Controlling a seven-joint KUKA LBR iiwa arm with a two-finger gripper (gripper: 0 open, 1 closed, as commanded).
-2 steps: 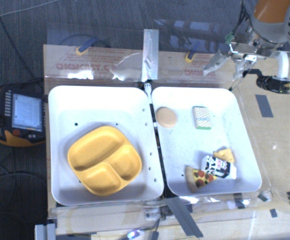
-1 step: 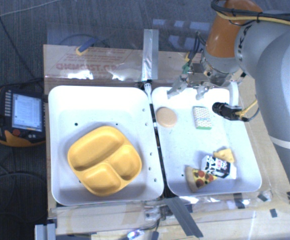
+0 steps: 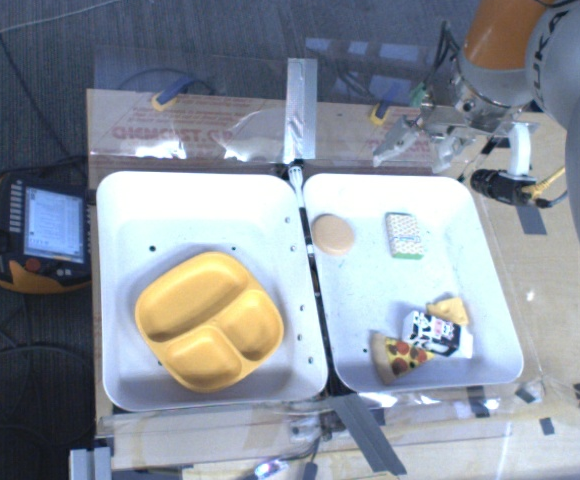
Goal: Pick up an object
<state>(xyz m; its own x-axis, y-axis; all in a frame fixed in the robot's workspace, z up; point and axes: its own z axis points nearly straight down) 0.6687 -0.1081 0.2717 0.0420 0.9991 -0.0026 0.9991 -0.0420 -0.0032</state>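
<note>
From the camera view, the arm (image 3: 515, 18) enters at the worktop's far right corner, its upper part cut off by the frame. The end effector (image 3: 425, 138) hangs above the far rim of the right bin (image 3: 490, 258), fingers spread with nothing between them, though glare on the clear sheet behind blurs their outline. In that bin lie a round tan disc (image 3: 333, 234) near the far left corner, a small green packet (image 3: 404, 235), and a jumbled cluster of toy pieces (image 3: 425, 340) near the front edge, too small to identify. The left bin (image 3: 120, 228) holds a yellow divided tray (image 3: 208, 319).
</note>
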